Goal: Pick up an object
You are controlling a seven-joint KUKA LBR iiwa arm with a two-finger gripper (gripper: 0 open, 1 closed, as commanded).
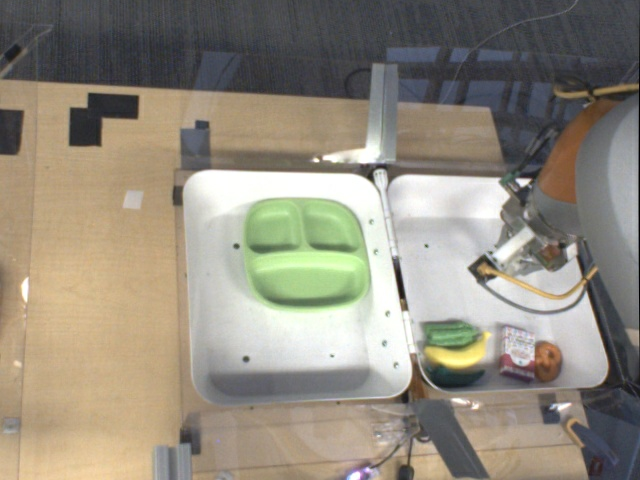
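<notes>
My gripper [532, 248] hangs over the right side of the right bin [440, 218], under the grey arm with its orange band. Along that bin's near edge lie a green vegetable [452, 333] on top of a yellow banana [456, 353], with a dark green piece [458, 375] under them. To their right sit a small red and white packet [517, 352] and a reddish-brown round fruit [547, 360]. The gripper is above and behind these things and touches none of them.
The left bin [215, 268] holds a light green divided plate [303, 251]. A metal post [384, 108] stands behind the wall between the two bins. The wooden bench [90, 268] stretches out to the left.
</notes>
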